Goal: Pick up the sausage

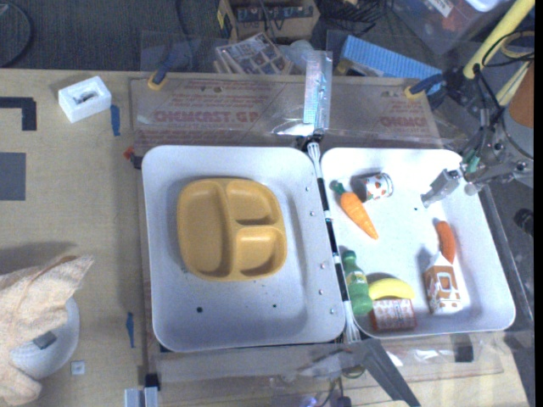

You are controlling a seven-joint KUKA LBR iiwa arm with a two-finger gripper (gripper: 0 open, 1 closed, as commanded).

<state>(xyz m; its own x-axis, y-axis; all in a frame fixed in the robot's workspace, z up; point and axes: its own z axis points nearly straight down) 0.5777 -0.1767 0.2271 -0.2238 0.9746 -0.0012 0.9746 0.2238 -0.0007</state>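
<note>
Over the right bin (501,308), claw (441,186) hovers above sausage (445,240); its opening unclear.

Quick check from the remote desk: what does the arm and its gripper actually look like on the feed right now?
At the right edge, over the right bin, the gripper shows as a small silvery-grey metal piece with a blocky body behind it. Thin dark cables run up from that body, and a yellow tube slants away above. The image is too blurred there to make out any markings.
</note>
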